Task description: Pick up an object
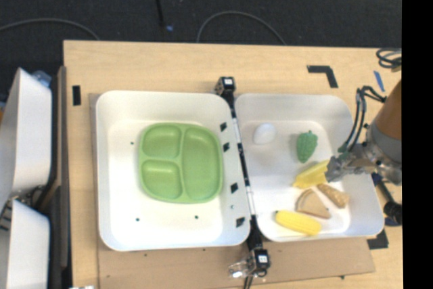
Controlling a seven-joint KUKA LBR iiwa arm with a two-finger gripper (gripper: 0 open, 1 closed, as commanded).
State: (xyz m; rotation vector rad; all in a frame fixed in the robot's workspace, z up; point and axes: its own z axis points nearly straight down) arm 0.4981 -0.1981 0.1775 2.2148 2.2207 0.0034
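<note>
Tabletop (169, 61): light wood, bearing two shallow white bins side by side.

Left bin (115, 213): holds one green divided plate (181, 162), three compartments, lying flat near the centre.

Right bin (291, 108): holds a small white round object (264, 134); a green leafy toy vegetable (306, 145); a yellow wedge (311, 176); a tan bread-like slice (312, 204) with a second tan piece (334, 195) just beside it; a yellow corn cob (298, 222) near the front wall.

Tool (336, 168): low over the right bin, at the yellow wedge's right end; whether open or closed cannot be told.
</note>
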